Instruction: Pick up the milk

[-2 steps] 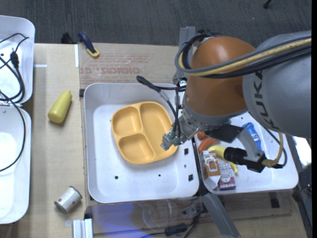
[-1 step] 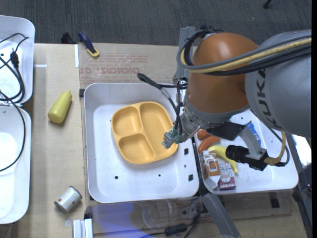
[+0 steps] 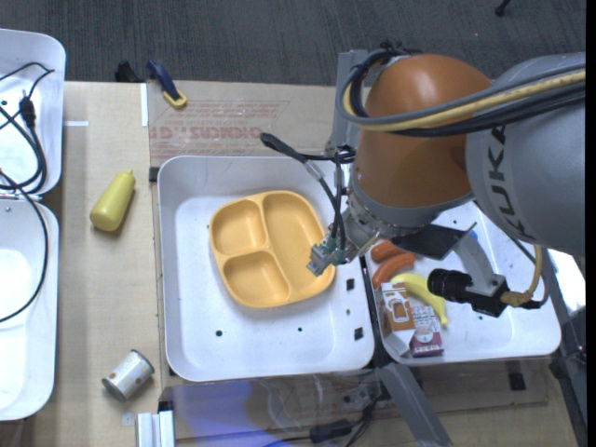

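One milk point(image 3: 410, 319), one banana point(image 3: 419, 290), one carrot point(image 3: 388, 250) right of gripper point(image 3: 324, 257); one yellow plate point(image 3: 267, 248) left of it. Gripper state: cannot tell. One can point(image 3: 127, 373), one mustard bottle point(image 3: 113, 201) far left.

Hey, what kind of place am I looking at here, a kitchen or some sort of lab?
Most likely a robotics lab bench, not a kitchen: a grey KUKA arm with an orange band reaches over two shallow white bins, loose black cables trail nearby, and the food looks like toys, such as the small yellow banana.
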Controlling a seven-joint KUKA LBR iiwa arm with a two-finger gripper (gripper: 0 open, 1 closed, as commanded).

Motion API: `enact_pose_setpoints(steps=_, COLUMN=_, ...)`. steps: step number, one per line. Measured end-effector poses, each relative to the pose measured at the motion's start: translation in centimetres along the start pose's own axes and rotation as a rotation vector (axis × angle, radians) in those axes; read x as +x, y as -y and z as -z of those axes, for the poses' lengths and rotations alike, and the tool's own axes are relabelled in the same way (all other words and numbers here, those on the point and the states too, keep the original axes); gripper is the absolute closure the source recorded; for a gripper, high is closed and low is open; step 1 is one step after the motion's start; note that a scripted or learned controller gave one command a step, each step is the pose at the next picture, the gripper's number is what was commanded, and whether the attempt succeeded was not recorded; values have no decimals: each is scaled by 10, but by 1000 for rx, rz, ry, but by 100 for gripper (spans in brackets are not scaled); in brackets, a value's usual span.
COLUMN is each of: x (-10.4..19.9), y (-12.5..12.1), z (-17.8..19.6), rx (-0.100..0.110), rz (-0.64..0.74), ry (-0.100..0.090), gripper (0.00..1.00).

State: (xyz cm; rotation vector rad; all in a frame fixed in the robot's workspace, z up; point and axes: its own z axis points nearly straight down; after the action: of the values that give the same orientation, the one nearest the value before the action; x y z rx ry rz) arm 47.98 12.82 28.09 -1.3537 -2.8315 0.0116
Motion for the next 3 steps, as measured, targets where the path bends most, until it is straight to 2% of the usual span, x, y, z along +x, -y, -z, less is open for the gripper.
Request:
enact_pose_setpoints(steps=1, x=-42, y=35, z=-46, rx=-6, rz=107, ry=0, gripper=100)
enact_pose_setpoints(steps=2, x=-16, y=14, z=-27, rx=-9, rz=683, ry=4, gripper=100)
enact_pose_setpoints(steps=3, x=26, y=-20, z=-45, rx=-7, rz=530, ry=1, gripper=100)
